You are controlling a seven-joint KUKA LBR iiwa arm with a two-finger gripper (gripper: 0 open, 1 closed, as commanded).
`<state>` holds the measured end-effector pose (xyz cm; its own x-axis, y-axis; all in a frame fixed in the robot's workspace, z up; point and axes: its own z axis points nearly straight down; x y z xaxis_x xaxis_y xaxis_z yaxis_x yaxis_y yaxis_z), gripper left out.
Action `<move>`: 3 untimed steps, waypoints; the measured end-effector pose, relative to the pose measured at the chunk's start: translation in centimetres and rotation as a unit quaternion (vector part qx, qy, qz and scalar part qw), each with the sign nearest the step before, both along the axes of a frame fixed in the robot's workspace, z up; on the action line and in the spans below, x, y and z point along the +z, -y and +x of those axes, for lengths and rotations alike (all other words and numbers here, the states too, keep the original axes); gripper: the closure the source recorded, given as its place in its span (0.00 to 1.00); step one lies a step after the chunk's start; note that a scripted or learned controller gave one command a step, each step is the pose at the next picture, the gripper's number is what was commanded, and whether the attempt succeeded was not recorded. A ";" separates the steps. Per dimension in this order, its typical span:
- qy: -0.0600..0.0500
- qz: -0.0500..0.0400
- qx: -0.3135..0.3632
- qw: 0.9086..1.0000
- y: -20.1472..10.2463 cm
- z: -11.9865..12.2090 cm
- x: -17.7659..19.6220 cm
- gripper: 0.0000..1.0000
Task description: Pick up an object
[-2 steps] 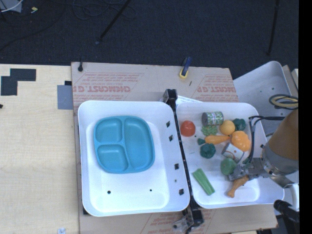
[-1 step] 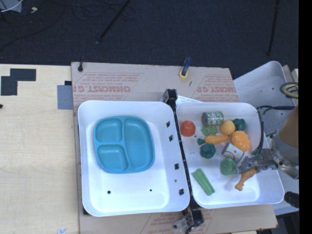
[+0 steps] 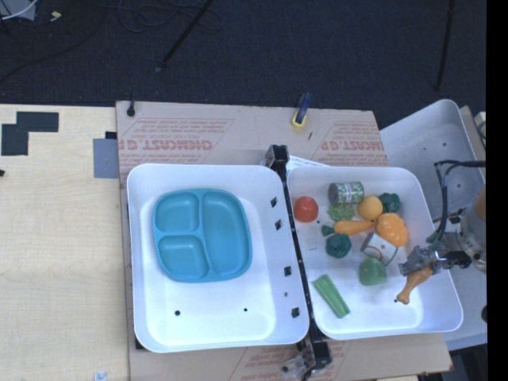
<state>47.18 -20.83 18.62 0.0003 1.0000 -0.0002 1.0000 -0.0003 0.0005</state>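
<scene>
So you've got two white bins side by side on the table [image 3: 55,236]. The left bin [image 3: 151,308] holds a blue divided plate [image 3: 202,235] with three compartments, sitting a bit toward the upper left of it. The right bin [image 3: 432,312] has all the toy food: a red tomato-looking ball [image 3: 305,208] near the divider, a small can with a green label [image 3: 347,192] lying on its side near the top, a yellow lemon-ish piece [image 3: 370,207] beside a dark green one [image 3: 390,202], an orange carrot [image 3: 353,227] lying across the middle, an orange-yellow pepper-like piece [image 3: 392,229], a dark green round one [image 3: 338,246], another green blob [image 3: 371,273] lower down, and a flat light green stick [image 3: 330,295] tilted near the bottom left.

Your gripper [image 3: 419,265] is at the right side of that bin, low over the floor, and it looks clamped on an orange drumstick-shaped piece [image 3: 410,286] — the top end sits between the fingers, the rest angles down-left, well apart from the pile.
</scene>
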 end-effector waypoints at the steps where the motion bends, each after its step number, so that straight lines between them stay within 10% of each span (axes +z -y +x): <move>1: 0.001 0.000 0.001 1.000 0.1 0.1 4.4 1.00; 3: -0.002 0.002 0.003 1.000 -10.5 0.2 3.3 1.00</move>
